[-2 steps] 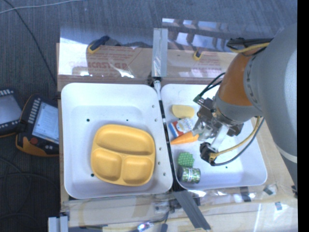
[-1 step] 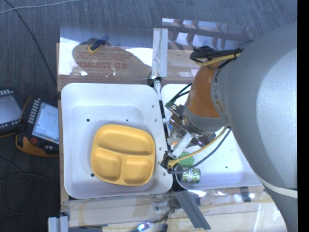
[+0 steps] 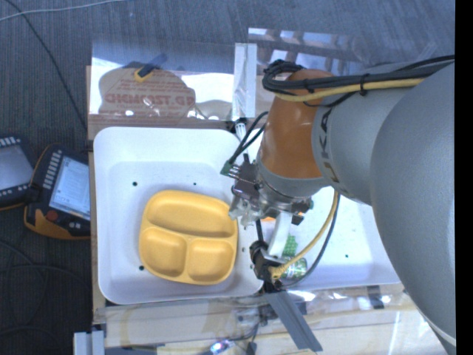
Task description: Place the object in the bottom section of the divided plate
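Object: I am not seeing it clearly; a green-and-white item [image 3: 290, 247] is showing under my wrist, in the right bin, and I am judging it the likely candidate, though I cannot tell what it is.
Tablet [image 3: 65, 186]: lying on the floor at far left, outside the bench; it is playing no part.
Left bin [image 3: 118, 170]: holding the plate on its white floor.
Divided plate [image 3: 189, 235]: yellow, sitting flat in the left bin, with one long compartment toward the far side and two smaller ones toward the near edge; all three are looking bare.
Bottom section: nothing is resting in it, so I am judging the placing as not yet done.
Paper bag [image 3: 146, 95]: brown, lying beyond the left bin, away from the work.
Gripper [image 3: 260, 214]: I am hanging over the seam between the two bins, just beside the plate's right rim; whether I am spread, pressed together or pinching anything I cannot tell.
Right bin [image 3: 347, 254]: largely covered by my arm [image 3: 355, 139].
Progress: early, by my reckoning; securing the item, carrying it leftward and releasing it are all remaining.
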`<state>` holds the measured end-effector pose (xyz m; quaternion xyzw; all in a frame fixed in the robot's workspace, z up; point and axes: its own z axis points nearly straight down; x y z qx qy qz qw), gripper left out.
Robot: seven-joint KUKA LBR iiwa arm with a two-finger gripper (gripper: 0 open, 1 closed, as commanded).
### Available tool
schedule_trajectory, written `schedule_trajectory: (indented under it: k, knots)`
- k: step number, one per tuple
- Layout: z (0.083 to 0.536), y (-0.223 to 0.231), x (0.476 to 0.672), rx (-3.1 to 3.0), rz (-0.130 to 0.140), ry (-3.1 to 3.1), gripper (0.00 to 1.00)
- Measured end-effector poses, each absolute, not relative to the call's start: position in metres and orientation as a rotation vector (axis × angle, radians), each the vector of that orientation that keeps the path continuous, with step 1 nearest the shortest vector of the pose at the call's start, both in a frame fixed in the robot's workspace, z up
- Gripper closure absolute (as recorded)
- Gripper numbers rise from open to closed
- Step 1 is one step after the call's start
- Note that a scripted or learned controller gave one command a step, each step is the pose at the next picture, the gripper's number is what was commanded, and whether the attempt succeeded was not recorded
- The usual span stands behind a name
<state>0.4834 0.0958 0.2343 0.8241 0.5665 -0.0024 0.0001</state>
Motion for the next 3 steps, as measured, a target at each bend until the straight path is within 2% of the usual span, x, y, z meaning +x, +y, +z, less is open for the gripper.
schedule_trajectory:
  k: [1, 2, 3]
  knots:
    - [0.225, 0.139, 0.505, 2.983, -0.009, 0.976, 1.00]
    - [0.225, 0.139, 0.505, 2.983, -0.009, 0.973, 0.00]
    - [0.279, 0.189, 0.559, 2.647, -0.008, 1.686, 0.00]
